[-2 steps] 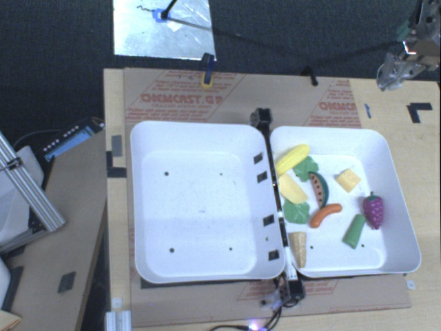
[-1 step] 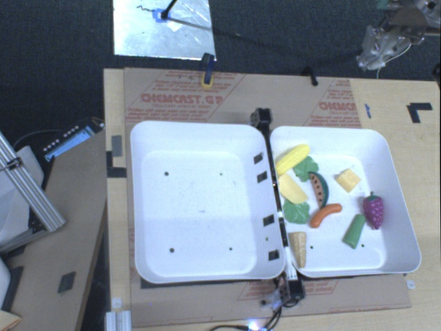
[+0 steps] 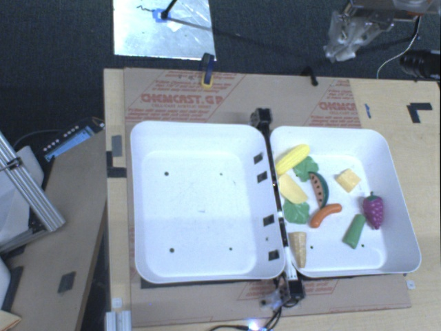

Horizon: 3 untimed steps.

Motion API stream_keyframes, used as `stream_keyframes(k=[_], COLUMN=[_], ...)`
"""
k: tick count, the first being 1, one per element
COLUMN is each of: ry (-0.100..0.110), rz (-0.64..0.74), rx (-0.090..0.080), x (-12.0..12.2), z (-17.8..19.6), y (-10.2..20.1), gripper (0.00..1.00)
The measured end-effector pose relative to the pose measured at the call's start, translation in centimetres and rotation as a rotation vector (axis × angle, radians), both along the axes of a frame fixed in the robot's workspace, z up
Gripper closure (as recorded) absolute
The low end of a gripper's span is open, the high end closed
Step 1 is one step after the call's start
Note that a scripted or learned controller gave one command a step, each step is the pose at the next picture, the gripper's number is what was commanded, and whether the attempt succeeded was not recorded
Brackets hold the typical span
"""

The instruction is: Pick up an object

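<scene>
Candidate objects for the pick, all lying in the right bin [image 3: 400,205] at the centre right of the frame: a yellow corn cob [image 3: 292,158] at upper left of the group, a yellow wedge [image 3: 293,189] below it over green leafy pieces [image 3: 298,212], a watermelon slice [image 3: 319,187], an orange sausage [image 3: 325,215], a cone [image 3: 298,247] near the bin's lower left, a yellow cube [image 3: 349,180], a green cucumber-like piece [image 3: 354,231] and purple grapes [image 3: 373,209] toward the right. The left bin [image 3: 200,205] sits beside it, sharing the central divider. The gripper [image 3: 342,43] hangs at the upper right of the frame, well above the bins and apart from every object; it is blurred, and whether it is open or closed cannot be told, though nothing is seen in its grasp. Judged risks: the corn, wedge, leaves and watermelon slice crowd together near the divider, so a descent there could catch two items or strike the bin wall; the rounded sausage and grapes may slip or roll out of a pinch; the isolated cube and green piece look the safer targets
</scene>
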<state>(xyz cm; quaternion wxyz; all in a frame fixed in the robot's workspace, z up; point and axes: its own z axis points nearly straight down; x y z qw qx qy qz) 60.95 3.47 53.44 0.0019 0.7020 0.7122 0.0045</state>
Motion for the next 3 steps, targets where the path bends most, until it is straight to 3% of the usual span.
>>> stream_keyframes(k=[1, 2, 3], ry=[0.006, 0.008, 0.008], rz=[-0.005, -0.006, 0.002], rx=[-0.001, -0.002, 0.001], x=[-6.7, -12.0, -12.5], z=[-0.1, -1.1, 0.1], y=[3.9, 7.3, 19.2], gripper=[1.00, 1.00, 1.00])
